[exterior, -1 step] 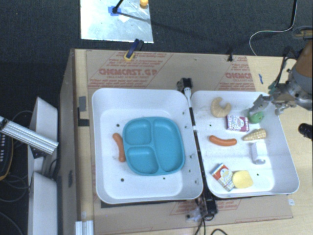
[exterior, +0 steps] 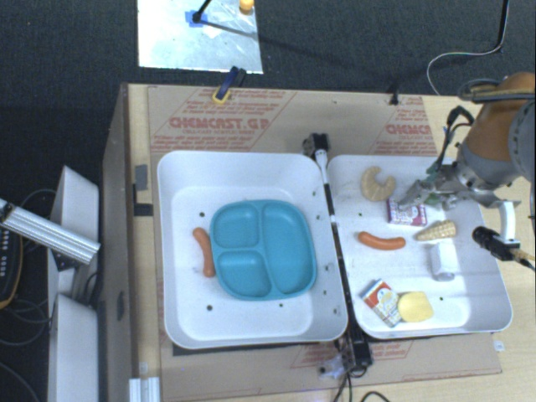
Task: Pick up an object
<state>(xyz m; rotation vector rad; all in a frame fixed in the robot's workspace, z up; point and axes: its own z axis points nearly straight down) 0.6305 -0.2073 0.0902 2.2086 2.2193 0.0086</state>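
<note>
Holding a blue tray (exterior: 262,249), the left bin (exterior: 184,182).

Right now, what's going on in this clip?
The grey arm reaches in from the right, and its gripper is low over the right bin, just above the small pink-and-white packet. The view does not settle whether it holds anything. Around it lie a croissant-shaped piece, a corn cob, a sausage, a yellow lemon-like piece and a small carton. The left bin holds a blue divided plate with another sausage beside it.
</note>
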